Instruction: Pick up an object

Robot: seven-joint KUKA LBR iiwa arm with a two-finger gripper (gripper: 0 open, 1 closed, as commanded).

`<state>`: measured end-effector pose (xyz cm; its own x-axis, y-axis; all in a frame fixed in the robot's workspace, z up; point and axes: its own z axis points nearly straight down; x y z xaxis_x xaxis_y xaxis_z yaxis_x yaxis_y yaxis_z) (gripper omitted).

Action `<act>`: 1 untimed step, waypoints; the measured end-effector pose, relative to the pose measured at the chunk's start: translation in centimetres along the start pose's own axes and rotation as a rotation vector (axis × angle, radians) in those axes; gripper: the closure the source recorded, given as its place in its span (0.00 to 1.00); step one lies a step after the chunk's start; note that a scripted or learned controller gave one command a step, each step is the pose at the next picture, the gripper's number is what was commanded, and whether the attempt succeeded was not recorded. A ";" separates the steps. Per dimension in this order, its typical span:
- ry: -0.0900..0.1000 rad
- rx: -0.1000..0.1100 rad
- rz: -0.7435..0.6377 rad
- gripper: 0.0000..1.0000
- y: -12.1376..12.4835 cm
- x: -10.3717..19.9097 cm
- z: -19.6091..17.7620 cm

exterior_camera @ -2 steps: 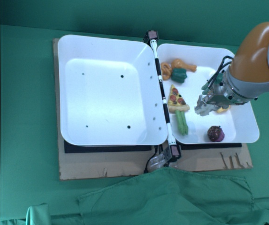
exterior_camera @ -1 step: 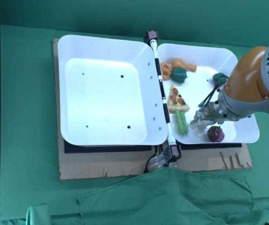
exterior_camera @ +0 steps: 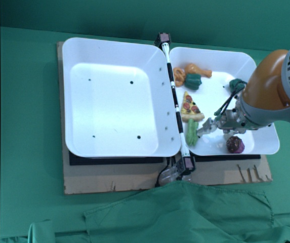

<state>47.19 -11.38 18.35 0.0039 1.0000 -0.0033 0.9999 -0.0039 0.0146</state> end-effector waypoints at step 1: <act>0.000 -0.006 -0.009 0.00 8.7 4.1 -10.2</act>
<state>55.77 -7.30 28.65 -0.0050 1.0000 -0.0034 0.9998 0.0051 0.0205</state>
